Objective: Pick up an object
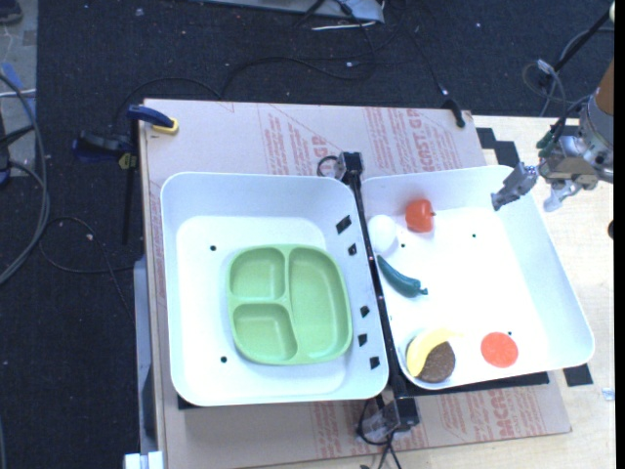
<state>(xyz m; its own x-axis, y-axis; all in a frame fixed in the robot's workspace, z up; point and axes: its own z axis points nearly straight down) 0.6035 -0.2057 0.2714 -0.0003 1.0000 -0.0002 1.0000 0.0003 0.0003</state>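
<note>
Pincer (532,189) open over right bin's (547,252) far edge, holding nothing.

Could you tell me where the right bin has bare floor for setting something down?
The right white bin is bare through its middle and right side, between the small red object and the flat orange disc. It is crowded along the left wall, around the teal curved piece.
</note>
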